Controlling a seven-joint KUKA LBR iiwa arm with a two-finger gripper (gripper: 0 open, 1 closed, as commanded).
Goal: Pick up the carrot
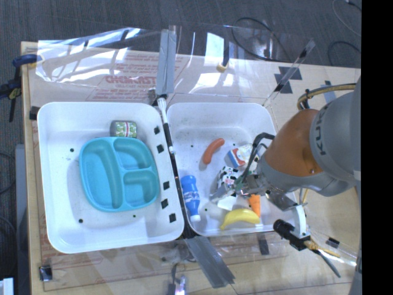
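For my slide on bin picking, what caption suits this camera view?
KUKA arm's gripper hovers at the carrot beside a banana in the right bin; a blue tray fills the left bin.

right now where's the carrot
In the camera view the carrot lies in the right bin, near its lower right corner, just above the banana and right beside the gripper.

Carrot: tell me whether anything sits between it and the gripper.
Nothing visible does. The gripper is already right over the small orange carrot in the right white bin, with the yellow banana touching it from below.
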